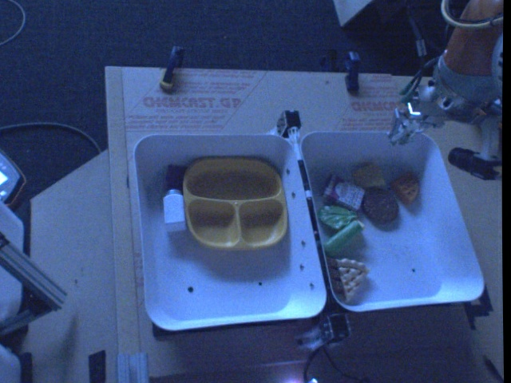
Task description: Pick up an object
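Two shallow white bins sit side by side on the bench [128, 214], their inner walls touching along the middle. The left bin [152, 294] holds a yellow divided plate [235, 202] with three compartments, one long one at the far side and two smaller ones nearer the camera; nothing lies in any of them. Just beside the plate's left edge stands a small white bottle [174, 210], with a dark item behind it that is too dim to identify.

The right bin [447, 254] holds a loose cluster of toy food toward its left and far side. A dark packet with a pale label [343, 191] lies near the far left corner, a brownish square piece [369, 175] beyond it, a round dark patty [380, 206] next to that, and an orange wedge [406, 187] to the right of the patty. Nearer the camera are a green leafy piece [335, 216] touching a green pepper-like piece [345, 237], and a tan waffle-like piece [350, 276] by the left wall.

The gripper [402, 128] hangs above the far rim of the right bin, apart from every item; whether its jaws are apart or together cannot be told in this dim view.
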{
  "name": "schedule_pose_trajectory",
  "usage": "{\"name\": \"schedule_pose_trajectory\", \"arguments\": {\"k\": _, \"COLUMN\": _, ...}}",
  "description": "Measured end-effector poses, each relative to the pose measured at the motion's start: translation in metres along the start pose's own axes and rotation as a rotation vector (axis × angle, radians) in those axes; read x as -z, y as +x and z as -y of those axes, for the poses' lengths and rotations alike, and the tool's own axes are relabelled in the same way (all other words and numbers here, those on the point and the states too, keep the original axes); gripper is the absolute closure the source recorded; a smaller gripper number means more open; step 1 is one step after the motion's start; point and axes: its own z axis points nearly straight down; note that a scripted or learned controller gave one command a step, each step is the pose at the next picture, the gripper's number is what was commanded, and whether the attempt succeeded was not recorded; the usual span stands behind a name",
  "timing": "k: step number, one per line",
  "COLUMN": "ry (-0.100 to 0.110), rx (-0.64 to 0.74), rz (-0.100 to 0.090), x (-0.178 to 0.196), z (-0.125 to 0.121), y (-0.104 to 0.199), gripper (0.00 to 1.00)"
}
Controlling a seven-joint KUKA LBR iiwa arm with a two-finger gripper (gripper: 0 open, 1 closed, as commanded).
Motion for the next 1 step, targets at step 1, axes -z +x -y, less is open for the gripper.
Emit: {"name": "schedule_pose_trajectory", "arguments": {"k": 1, "ry": 0.0, "rx": 0.001, "rz": 0.0, "x": 0.0328, "z": -0.0016, "y": -0.0004, "gripper": 1.0}}
